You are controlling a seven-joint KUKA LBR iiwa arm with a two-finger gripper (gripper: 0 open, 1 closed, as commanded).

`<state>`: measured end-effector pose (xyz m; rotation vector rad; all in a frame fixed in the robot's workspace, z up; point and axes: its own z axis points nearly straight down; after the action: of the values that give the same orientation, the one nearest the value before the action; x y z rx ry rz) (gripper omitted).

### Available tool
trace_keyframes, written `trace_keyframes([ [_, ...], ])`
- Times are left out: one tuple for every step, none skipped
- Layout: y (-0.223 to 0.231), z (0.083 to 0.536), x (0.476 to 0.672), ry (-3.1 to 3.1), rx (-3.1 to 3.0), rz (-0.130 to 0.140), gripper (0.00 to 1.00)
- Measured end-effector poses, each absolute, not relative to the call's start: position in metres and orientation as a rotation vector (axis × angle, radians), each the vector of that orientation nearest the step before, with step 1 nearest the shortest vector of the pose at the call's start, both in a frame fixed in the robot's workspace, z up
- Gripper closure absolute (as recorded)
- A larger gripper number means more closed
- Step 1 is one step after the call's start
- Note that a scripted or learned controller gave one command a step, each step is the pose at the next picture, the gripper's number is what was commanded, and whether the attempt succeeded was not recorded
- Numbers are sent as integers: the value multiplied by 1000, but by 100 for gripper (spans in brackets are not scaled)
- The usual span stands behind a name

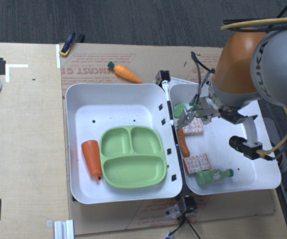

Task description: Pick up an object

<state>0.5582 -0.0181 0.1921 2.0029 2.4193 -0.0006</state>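
A small pink-and-white box [194, 127] lies in the right bin [263, 176], near its left wall, directly below the end effector [188, 116], whose metal tips hang just above the box's upper left corner; whether they are spread or closed I cannot tell. A green item [179, 109] sits just beside the tips, against the wall. An orange sausage-shaped toy [183, 142] lies along that wall below the box, then a second patterned box [197, 162] and a green bottle [213, 175] on its side near the front rim. The middle and right of this bin's floor are bare. The left bin [78, 103] holds a green divided plate [132, 156] with an orange cylinder [91, 158] touching its left edge. A toy carrot [125, 72] lies on the bench [24, 158] behind the bins.
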Motion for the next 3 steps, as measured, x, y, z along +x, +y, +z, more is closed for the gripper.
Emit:
trace_keyframes([
  [-18, 192, 558, 2419, 2003, 0, 0],
  [-18, 192, 558, 2419, 2003, 0, 0],
  [-18, 192, 558, 2419, 2003, 0, 0],
])
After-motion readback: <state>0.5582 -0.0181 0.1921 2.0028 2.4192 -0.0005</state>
